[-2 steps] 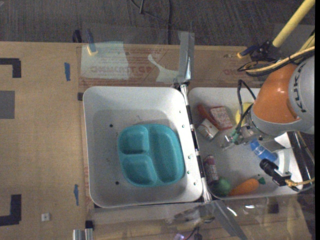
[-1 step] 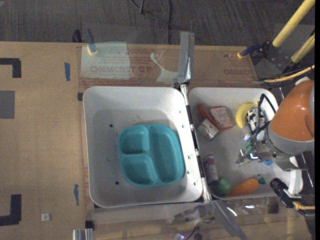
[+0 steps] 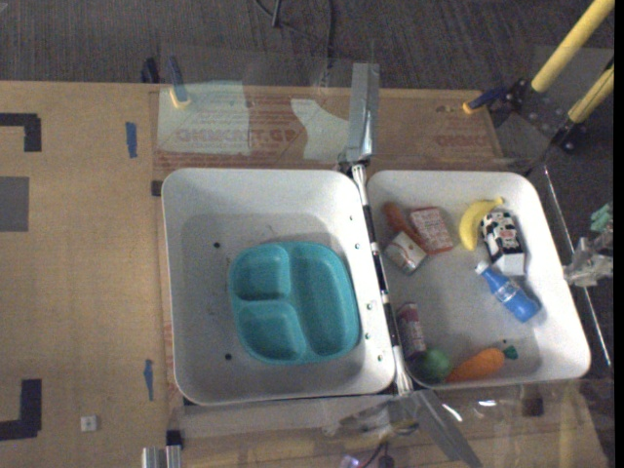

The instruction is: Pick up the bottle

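Note:
The bottle is small and blue with a pale cap. It lies on its side in the right bin, near the right wall, with its cap pointing up-left toward a cow-patterned carton. Nothing touches or covers the bottle. A blurred grey metal part that looks like my gripper pokes in at the view's right edge. It is just outside the bin's right rim, right of and slightly above the bottle.
The right bin also holds a banana, a red packet, a small box, a can, a lime and a carrot. The left bin holds a teal divided tray.

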